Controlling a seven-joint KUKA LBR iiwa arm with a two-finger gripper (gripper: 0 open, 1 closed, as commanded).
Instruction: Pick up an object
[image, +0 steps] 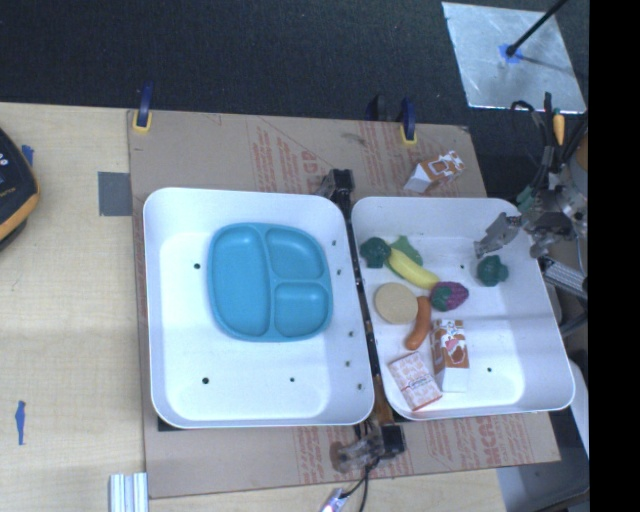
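My gripper (500, 234) hangs over the far right side of the right bin (520, 385), reaching in from the right edge. Just below it lies a small dark green broccoli piece (491, 269), apart from the other items. In the bin's left half sit another broccoli (374, 251), a yellow banana (412, 268), a tan round biscuit (395, 302), a purple fruit (449, 295), an orange sausage (419, 322), a red and white carton (452, 345) and a pink packet (413, 380). Nothing shows as held.
The left bin (180, 390) holds a blue divided plate (270, 281). A small carton (436, 170) lies on the cardboard behind the right bin. Clamps (407, 115) pin the cardboard's far edge. A black and yellow device (12, 190) sits at the left edge.
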